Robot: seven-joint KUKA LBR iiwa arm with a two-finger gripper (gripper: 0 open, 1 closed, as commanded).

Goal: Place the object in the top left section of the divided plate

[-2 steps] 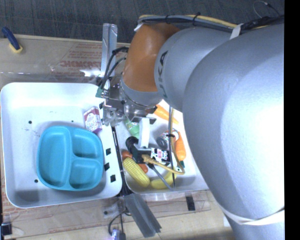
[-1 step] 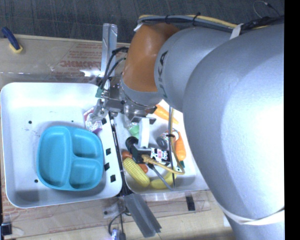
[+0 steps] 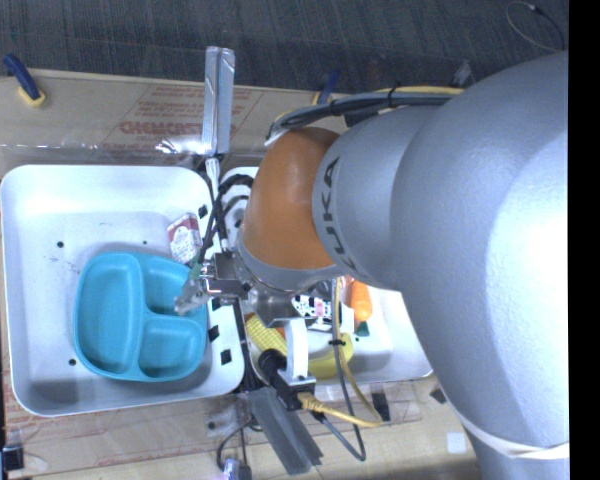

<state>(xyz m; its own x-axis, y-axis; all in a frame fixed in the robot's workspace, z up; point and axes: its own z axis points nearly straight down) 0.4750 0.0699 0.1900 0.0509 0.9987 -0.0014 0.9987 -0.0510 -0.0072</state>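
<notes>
Overhead slanted view of the bench. Readable writing: the letters "UKA" in dark type on the grey arm casing [image 3: 450,238], beside the orange wrist band [image 3: 285,208]; faint red print on the brown cardboard sheet [image 3: 160,113] behind the bins is too blurred to read.

The left shallow white bin [image 3: 30,268] holds a turquoise plastic divided plate [image 3: 130,318] with three compartments, one large at the view's left and two smaller at the right. A small packet with a dark red and white label [image 3: 184,236] lies on the bin floor just beside the plate's upper right edge, outside every compartment; its print cannot be made out.

The two-finger gripper [image 3: 192,293] hangs over the right rim of the plate, by the upper smaller compartment. Whether its fingers are spread or pinched cannot be told.

The right white bin [image 3: 405,353], largely under the arm, shows a yellow object [image 3: 330,353], an orange object [image 3: 360,303] and a small black-and-white patterned item [image 3: 310,308].
</notes>
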